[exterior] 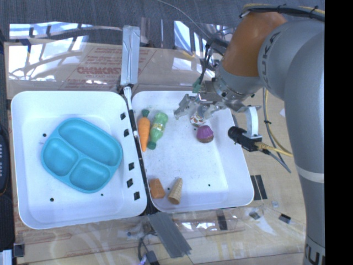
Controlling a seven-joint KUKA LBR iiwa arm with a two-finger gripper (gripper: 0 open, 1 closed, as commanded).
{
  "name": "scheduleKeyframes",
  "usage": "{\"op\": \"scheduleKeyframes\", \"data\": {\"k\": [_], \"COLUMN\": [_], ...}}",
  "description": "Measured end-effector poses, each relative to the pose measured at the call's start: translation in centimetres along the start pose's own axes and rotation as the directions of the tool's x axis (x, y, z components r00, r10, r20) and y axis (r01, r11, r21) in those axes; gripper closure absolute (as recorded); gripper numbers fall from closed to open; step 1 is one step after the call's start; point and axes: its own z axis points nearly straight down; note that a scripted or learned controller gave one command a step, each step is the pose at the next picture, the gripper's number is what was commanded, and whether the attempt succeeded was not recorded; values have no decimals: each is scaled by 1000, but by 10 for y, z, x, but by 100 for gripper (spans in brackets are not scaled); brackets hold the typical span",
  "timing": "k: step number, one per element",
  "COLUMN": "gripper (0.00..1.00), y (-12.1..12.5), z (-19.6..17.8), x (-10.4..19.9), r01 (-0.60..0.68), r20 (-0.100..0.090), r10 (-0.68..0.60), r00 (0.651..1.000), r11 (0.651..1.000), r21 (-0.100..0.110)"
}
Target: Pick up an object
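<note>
My gripper (194, 110) hangs over the back of the right bin (220, 173), with its fingers spread apart and nothing between them. A purple round object (205, 134) lies just below and right of the fingertips, with a small pale item (197, 120) beside it. At the bin's left side lie an orange carrot (144, 132) and a green bottle (157, 127) side by side. Near the front sit a small orange piece (156, 189) and a tan cone (175, 190).
The left bin (33, 203) holds a blue divided plate (81, 154). Cardboard (83, 65) lies behind both bins. The grey arm with its orange band (256, 35) reaches in from the right, and cables (273, 148) hang past the right bin's edge.
</note>
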Motion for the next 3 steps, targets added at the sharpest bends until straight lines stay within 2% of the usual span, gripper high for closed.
{"op": "scheduleKeyframes", "data": {"k": [1,2,3], "gripper": [0,100,100], "y": [51,51,35], "z": [132,121,28], "x": [16,16,72], "r01": [36,40,314], "r20": [2,2,4], "r10": [-36,-40,-314], "r00": [999,999,949], "r11": [999,999,949], "r21": [-3,-3,-8]}}
